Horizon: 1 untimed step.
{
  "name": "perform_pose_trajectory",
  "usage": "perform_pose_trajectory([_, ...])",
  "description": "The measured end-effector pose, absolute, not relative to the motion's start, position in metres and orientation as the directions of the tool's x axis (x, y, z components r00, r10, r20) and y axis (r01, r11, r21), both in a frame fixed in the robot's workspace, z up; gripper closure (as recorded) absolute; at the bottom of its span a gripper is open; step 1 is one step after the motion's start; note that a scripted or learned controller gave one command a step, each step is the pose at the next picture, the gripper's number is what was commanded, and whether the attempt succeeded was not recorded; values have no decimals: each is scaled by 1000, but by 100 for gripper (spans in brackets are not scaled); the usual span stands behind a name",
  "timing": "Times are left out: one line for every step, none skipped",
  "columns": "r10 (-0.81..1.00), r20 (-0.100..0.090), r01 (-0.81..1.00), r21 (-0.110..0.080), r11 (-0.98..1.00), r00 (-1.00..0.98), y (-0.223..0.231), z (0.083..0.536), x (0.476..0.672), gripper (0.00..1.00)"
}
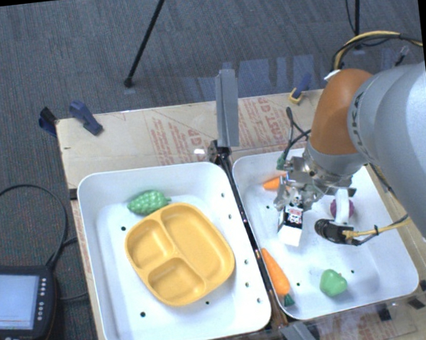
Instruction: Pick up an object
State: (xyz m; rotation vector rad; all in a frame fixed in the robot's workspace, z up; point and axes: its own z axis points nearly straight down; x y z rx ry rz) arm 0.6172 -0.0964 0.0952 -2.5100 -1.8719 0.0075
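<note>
One gripper (290, 211) hangs low in the right bin (399, 277), can't tell its state. Small orange bit (272, 184) sits just left of it, carrot (276, 271) and green pepper (333, 282) lie nearer the front, well apart.

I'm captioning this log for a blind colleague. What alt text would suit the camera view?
A grey and orange robot arm reaches from the right, its gripper low over the right white bin, which holds a carrot and a green pepper. The left bin holds a yellow divided plate and a green leafy toy.
</note>
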Motion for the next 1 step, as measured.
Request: perform_pose_trajectory([999,1,999,-2,-53,53,-14,187,626,100])
